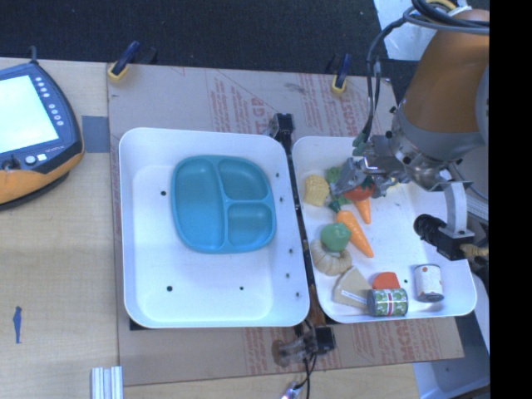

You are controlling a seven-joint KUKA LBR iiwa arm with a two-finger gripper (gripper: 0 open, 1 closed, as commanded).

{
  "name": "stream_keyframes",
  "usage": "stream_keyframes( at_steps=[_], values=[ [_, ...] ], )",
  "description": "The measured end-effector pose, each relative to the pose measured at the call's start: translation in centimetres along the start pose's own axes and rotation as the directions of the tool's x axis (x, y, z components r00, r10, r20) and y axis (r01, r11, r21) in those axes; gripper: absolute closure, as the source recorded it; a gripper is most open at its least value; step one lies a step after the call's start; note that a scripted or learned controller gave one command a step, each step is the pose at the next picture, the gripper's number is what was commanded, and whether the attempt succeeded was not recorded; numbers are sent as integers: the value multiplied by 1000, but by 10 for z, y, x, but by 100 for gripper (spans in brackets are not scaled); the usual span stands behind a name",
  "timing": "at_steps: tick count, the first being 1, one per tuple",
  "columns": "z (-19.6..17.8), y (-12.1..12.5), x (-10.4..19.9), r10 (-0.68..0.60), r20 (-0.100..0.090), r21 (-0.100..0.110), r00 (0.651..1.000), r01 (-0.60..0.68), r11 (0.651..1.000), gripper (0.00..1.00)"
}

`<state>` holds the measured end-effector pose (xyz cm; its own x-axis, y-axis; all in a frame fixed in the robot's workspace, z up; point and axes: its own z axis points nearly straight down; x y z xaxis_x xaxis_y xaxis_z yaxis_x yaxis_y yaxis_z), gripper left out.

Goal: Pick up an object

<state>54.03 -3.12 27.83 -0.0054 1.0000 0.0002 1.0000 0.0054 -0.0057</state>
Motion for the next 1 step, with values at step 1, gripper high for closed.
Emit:
stream_keyframes(
  at_steps=[1],
  values=[
    [17, -2, -65, 2, 1, 0, 1000, -2, 1000, 100]
  ],
)
